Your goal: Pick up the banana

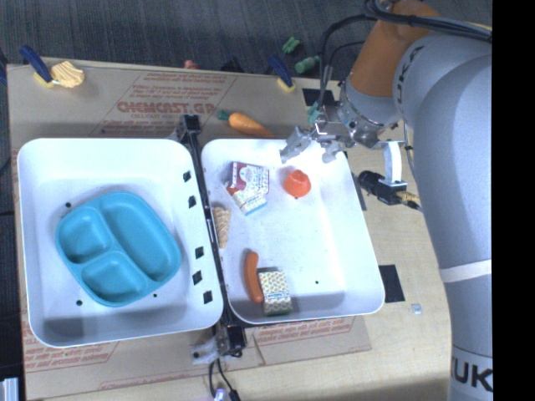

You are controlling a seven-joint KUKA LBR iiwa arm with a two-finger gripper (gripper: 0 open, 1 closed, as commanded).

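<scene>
My gripper (313,147) hangs over the far rim of the right bin (359,249), its two fingers spread open with nothing between them. Just below it, inside the bin, lies a small orange-red round item (297,183). A red and white packet (248,185) lies to its left. A tan, elongated item (221,225) rests against the bin's left wall. An orange sausage-shaped piece (252,276) and a small patterned box (275,291) sit near the front wall. A pale yellow lump (68,75) lies on the cardboard at the far left corner; what it is I cannot tell.
The left bin (33,224) holds a blue divided plate (117,246). A carrot (247,124) lies on the cardboard behind the bins. Blue clamps (280,71) grip the cardboard's far edge. The grey arm (451,140) fills the right side.
</scene>
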